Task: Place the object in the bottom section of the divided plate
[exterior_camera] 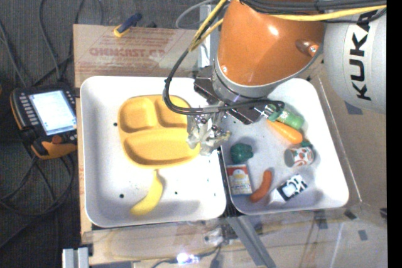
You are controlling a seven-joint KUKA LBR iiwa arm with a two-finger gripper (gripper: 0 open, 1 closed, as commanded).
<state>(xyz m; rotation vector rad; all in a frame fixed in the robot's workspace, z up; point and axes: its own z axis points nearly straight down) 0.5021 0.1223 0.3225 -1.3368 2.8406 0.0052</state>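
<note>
The banana [149,196] lies in the left bin [100,154], just below the yellow divided plate [157,130]. The jaws [206,135] hover at the plate's right edge; their state is unclear. Next comes grabbing the banana.

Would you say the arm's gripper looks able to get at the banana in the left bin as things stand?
Probably yes. The banana lies alone on the bin floor, below the yellow divided plate, with nothing over it. The gripper sits at the plate's right edge, a short move away.

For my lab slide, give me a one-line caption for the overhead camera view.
KUKA arm's gripper at the yellow divided plate's right edge, banana below it, toy foods in the right bin.
</note>
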